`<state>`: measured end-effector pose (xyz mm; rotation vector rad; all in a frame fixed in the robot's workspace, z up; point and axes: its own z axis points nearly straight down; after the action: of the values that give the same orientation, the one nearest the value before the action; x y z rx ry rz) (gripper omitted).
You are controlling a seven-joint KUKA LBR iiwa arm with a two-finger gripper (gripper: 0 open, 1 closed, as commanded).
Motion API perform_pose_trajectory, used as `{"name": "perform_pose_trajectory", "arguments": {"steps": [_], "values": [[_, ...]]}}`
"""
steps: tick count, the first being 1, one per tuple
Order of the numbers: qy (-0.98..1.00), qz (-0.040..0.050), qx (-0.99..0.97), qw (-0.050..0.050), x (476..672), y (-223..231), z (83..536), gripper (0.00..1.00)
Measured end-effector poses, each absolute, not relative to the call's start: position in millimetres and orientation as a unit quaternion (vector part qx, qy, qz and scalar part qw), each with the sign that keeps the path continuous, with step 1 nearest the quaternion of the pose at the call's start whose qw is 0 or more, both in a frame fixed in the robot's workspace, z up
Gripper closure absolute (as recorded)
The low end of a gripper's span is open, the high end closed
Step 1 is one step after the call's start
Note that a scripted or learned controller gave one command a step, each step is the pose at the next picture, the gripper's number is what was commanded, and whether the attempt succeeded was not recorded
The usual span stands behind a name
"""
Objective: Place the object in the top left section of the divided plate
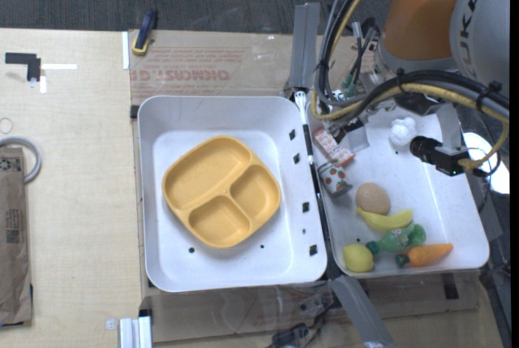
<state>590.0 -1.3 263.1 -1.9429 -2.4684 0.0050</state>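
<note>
Yellow plastic divided plate (221, 191) lies in the left white bin (154, 176). Toy foods sit in the right white bin (470, 241): banana (386, 218), lemon (358, 258), carrot (428, 254), tan potato (372, 197). Grey arm (454, 6) hangs above them; its grip state cannot be told.

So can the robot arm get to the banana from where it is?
Probably yes. The banana lies uncovered in the right bin, with the arm above that bin. A tan ball touching it may crowd the grasp.
</note>
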Motion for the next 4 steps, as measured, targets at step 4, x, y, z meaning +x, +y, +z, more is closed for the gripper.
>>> {"name": "perform_pose_trajectory", "arguments": {"steps": [4], "values": [[-0.493, 0.0086, -0.870, 0.003, 655.6, 229, 153, 1.00]]}}
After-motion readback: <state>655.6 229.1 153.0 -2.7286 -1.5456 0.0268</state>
